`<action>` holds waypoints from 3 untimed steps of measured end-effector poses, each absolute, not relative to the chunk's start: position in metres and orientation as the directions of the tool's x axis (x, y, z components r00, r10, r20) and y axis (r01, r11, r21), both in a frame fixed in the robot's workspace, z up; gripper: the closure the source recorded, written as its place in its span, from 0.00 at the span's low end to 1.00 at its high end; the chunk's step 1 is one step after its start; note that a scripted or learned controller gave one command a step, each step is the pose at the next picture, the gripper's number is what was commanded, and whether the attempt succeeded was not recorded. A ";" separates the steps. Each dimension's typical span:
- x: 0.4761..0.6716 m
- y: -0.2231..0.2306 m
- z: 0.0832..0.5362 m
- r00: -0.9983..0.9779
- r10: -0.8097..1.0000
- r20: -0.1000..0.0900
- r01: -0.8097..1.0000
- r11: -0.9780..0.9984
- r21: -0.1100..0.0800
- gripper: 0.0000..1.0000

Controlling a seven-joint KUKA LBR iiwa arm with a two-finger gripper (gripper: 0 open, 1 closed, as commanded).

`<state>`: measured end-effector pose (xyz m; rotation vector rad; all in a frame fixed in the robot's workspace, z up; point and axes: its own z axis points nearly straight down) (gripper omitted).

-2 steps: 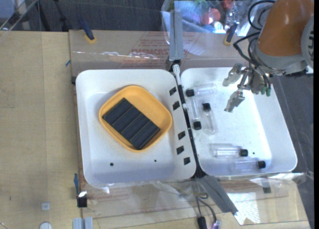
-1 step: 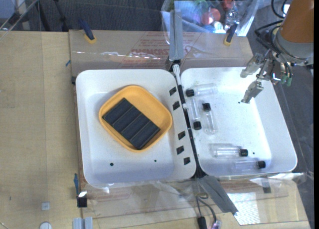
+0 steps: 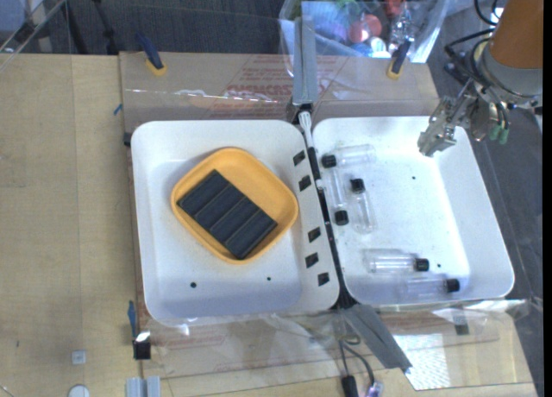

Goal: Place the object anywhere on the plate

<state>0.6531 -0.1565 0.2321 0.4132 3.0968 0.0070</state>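
Bins sit side by side: the left bin [image 3: 164, 292] carries a yellow plate [image 3: 280, 201] with a dark ribbed slab [image 3: 227, 211] on it, while the right bin [image 3: 470, 214] holds several clear vials [image 3: 392, 262] with black caps, lying flat and well apart from the plate. The gripper [image 3: 435, 139] hovers over that bin's upper right corner with nothing between its fingers; whether it is open cannot be told. Advisable: pick one vial lying apart from the rest, close across its narrow body, then lift it over the divider [image 3: 317, 205].

The plate [image 3: 235, 204] lies in the left bin [image 3: 155, 292]; vials [image 3: 392, 261] in the right bin [image 3: 483, 240].
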 end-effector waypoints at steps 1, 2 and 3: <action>0.661 -0.156 0.202 -0.993 0.121 -0.005 0.121 0.993 0.001 1.00; 0.664 -0.150 0.179 -1.000 0.025 -0.004 0.025 1.000 0.001 1.00; 0.662 -0.138 0.179 -0.988 -0.153 -0.005 -0.153 0.988 0.001 1.00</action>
